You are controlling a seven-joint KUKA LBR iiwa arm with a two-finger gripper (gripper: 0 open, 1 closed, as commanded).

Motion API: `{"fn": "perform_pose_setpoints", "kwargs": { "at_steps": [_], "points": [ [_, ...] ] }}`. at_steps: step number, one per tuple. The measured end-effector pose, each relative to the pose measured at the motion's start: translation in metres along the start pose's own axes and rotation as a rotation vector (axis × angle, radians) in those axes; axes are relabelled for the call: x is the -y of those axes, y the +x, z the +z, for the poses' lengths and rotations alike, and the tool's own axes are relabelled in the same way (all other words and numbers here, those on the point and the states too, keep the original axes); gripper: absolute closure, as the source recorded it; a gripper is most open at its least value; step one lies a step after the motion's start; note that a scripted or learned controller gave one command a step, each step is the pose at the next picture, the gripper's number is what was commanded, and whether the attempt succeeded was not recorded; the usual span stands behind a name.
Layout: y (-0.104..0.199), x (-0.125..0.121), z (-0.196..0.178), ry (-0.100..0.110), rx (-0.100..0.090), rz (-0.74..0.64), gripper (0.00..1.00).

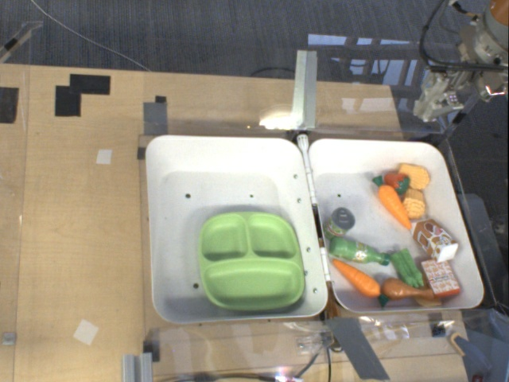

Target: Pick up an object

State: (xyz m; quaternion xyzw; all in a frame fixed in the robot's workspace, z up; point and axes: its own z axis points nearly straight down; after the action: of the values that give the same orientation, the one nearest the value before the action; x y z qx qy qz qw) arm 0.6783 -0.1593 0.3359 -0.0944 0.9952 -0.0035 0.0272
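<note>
No brand name or writing is coming through clearly for you: the two small cartons are showing printed faces, but the print is too small to read.

The hand (439, 95) is hanging at about one o'clock in the view, above the table (71, 237) just beyond the far right corner of the right bin (350, 165). You cannot tell whether it is spread or pressed together, and it is touching none of the objects.

Everything you could pick is lying in the right bin. At its one o'clock corner a yellow corn piece (414, 175) is sitting beside a long orange carrot (393, 203), with a second corn piece (414, 206) just below. Toward three o'clock a brown and white carton (433, 239) is resting near the wall, and at five o'clock a red carton (440, 277) is lying next to it. A green bottle (356, 251) is lying on its side near the bin's nine o'clock wall, with a small grey round object (343, 218) just above it. A second carrot (355, 277) is lying at seven o'clock, a green leafy piece (408, 267) is sitting between the bottle and the red carton, and a brownish orange vegetable (406, 290) is lying along the near wall.

The left bin (171, 173) is holding a green divided plate (250, 259) toward its six o'clock side.
</note>
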Motion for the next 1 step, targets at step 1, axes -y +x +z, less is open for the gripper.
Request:
{"fn": "perform_pose_setpoints", "kwargs": {
  "at_steps": [1],
  "points": [
    [-0.0031, -0.0008, -0.0147, 0.003, 0.013, -0.001, 1.00]
  ]
}}
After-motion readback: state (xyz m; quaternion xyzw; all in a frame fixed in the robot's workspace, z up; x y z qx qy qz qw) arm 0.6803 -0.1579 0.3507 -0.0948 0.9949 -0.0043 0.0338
